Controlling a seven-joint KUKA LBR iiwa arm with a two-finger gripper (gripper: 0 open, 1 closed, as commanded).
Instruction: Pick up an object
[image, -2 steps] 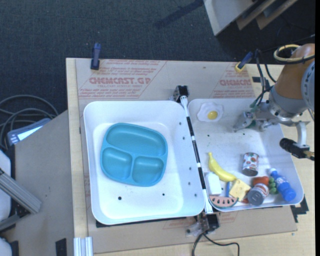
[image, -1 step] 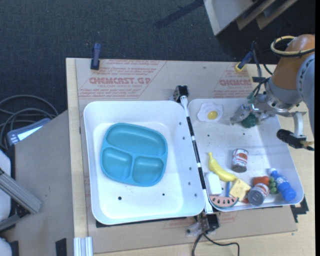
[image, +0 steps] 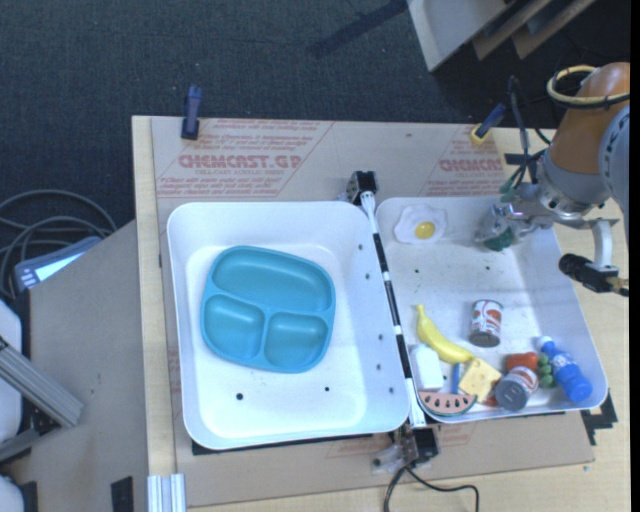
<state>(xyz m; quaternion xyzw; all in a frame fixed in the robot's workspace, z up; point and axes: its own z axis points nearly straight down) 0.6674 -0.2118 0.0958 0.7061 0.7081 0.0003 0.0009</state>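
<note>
The right bin (image: 560, 300) holds several toy items. A fried egg (image: 420, 228) lies at its far left corner, and a banana (image: 440, 340) and a small red and white can (image: 486, 323) lie near the middle. Along the near edge are a watermelon slice (image: 446, 403), a cheese wedge (image: 478, 380), a second can (image: 515, 386) and a blue bottle (image: 568, 373). My gripper (image: 497, 234) is low over the far part of this bin, to the right of the egg. Something greenish shows at its tip, and whether it is held is unclear.
The left bin (image: 190, 400) carries a blue divided plate (image: 268, 308). Black clips (image: 362, 184) join the bins along the middle rim. The arm (image: 585, 140) comes in over the right bin's far right corner. A white block (image: 428, 368) lies by the banana.
</note>
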